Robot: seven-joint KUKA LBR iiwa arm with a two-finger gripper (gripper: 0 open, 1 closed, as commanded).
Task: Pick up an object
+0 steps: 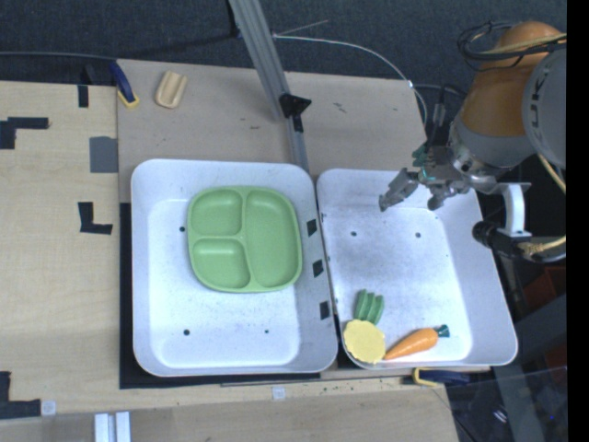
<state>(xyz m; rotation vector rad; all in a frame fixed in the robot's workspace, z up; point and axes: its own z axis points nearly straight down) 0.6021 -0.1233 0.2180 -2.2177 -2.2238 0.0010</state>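
My gripper (411,194) hangs over the far part of the right bin (479,274), its two fingers spread apart with nothing between them. Near that bin's front edge lie an orange toy carrot (411,342), a yellow round piece (364,342) and a small green ribbed piece (369,306). They are well in front of the gripper, toward the bottom of the view. A green divided plate (245,238) lies in the left bin (156,330).
A slanted metal pole (260,44) stands behind the bins. A small tan block (170,89) and a blue-yellow item (124,84) lie on the bench at the far left. The arm's grey and orange body (506,99) fills the upper right.
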